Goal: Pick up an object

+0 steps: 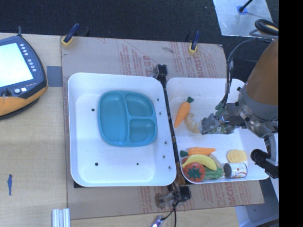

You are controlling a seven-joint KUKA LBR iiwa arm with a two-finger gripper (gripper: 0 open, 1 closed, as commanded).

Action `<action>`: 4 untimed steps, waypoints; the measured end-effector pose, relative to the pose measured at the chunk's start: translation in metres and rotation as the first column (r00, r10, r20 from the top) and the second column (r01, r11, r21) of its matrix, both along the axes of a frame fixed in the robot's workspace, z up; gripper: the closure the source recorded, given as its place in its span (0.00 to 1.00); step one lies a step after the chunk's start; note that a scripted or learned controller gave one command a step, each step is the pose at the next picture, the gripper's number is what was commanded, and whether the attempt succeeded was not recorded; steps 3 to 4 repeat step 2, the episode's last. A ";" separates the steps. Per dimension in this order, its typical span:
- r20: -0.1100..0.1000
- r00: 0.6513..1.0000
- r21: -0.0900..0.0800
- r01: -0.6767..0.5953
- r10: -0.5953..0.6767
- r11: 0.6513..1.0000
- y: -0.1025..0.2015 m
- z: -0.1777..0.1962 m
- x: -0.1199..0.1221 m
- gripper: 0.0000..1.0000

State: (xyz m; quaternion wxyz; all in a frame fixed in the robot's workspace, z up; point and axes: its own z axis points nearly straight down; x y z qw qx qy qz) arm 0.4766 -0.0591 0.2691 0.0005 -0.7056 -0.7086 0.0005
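In the right bin (208,86) lie a toy carrot (182,112), a pale curved piece (191,123), a yellow banana (202,161), a red tomato-like toy (195,172), an orange piece (201,151), a green piece (214,174), a yellow ridged biscuit (236,155) and a small can (236,170). My gripper (208,125) reaches in from the right, low over the bin's middle, its tip just right of the pale curved piece. Nothing shows between its fingers.
The left bin (85,169) holds a blue divided plate (128,118). A tablet-like pendant (19,74) rests on the bench at the far left. Clamps (193,41) pin the cardboard at the back edge. The arm body (265,86) overhangs the right bin's right side.
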 end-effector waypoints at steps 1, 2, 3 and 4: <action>-0.004 1.000 0.000 0.000 0.000 1.000 -0.004 -0.004 -0.001 1.00; -0.001 1.000 0.000 0.000 0.000 1.000 -0.006 0.000 0.008 1.00; -0.001 1.000 0.000 0.000 0.000 1.000 -0.006 0.000 0.008 1.00; -0.001 1.000 0.000 0.000 0.000 1.000 -0.006 0.000 0.008 1.00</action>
